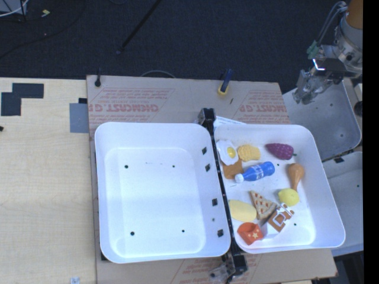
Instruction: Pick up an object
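Two shallow white bins sit side by side on a cardboard sheet (177,102) laid over the desk (41,176); the left bin (106,158) has only bare floor showing, while the right bin (323,176) holds all the small toy foods. Nearest the dividing rim lie a fried egg (228,152) and a brown biscuit-like piece (231,170), the latter touching the cap end of a blue bottle (259,171) that lies on its side. Above the bottle is a yellow corn-like piece (248,153), and to its right a purple bunch of grapes (279,151). A drumstick (295,173) stands slantwise near the right wall, with a yellow lemon (288,196) just below it. Lower down, a yellow oval (241,210), a waffle wedge (261,204), a small brown-and-white gingerbread piece (281,216) and a red tomato (250,233) crowd together, some touching, so none there has free room on all sides. The end effector (308,87) hangs at the upper right, outside the right bin and above a grey plate (331,123) beside it; the arm above is cut off by the frame edge, and the tip is too small and dark to tell how it stands or whether it has anything. The toys all lie well apart from it, down and to the left.
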{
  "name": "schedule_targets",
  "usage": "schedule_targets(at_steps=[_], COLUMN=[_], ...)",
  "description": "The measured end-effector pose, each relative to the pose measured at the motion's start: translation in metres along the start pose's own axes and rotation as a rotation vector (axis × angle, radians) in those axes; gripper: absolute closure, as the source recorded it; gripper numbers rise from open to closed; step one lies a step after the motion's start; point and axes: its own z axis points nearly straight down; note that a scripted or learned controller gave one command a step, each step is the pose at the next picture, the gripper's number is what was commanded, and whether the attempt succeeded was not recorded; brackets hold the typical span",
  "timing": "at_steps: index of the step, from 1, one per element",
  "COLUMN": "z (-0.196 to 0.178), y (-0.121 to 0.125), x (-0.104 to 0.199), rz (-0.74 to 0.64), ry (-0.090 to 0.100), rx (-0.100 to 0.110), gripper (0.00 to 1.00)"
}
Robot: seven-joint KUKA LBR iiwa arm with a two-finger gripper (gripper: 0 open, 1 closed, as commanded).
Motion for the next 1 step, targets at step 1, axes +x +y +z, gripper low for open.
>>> schedule_targets(at_steps=[1], z=[0.1844], y=[0.0007], x=[0.0534], rz=[-0.004], ry=[0.002], rx=[0.003], gripper=[1.00])
